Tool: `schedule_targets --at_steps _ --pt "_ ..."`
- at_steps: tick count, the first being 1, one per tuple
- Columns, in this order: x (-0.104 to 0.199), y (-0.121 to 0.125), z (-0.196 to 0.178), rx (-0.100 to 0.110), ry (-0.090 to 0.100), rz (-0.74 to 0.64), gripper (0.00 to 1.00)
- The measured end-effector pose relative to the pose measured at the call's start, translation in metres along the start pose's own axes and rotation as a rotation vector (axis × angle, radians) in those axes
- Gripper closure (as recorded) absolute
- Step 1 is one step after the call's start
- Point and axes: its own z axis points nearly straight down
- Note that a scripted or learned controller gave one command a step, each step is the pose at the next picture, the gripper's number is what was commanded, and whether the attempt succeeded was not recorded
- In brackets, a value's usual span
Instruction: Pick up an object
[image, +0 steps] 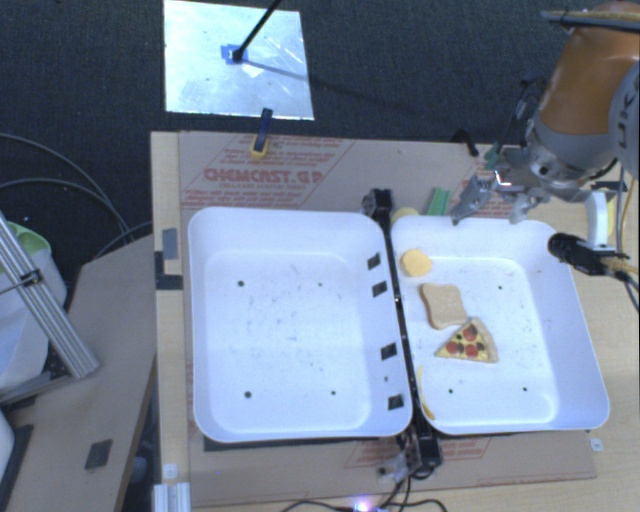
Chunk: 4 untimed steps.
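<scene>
Gripper hovers above the right bin's far rim, fingers spread and empty, clear of pizza slice, bread and yellow piece.

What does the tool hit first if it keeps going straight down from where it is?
Probably the back rim of the right bin, or bare floor just inside it. The tool hangs over that edge; the bread slice sits well off. Depth unclear.

Red print on cardboard sheet under bins: probably "CHEMCAST GP".
</scene>
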Motion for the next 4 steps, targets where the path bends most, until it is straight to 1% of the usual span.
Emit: schedule_targets --at_steps 1,2,3,4 --pt "-0.014 -0.053 0.14 0.015 0.002 0.004 0.0" --pt "-0.051 -0.068 0.18 -0.002 0.002 0.006 0.0" --pt "-0.018 -0.122 0.176 -0.008 -0.001 0.004 0.0" --pt "0.066 -0.063 0.072 -0.014 0.003 -0.011 0.0"
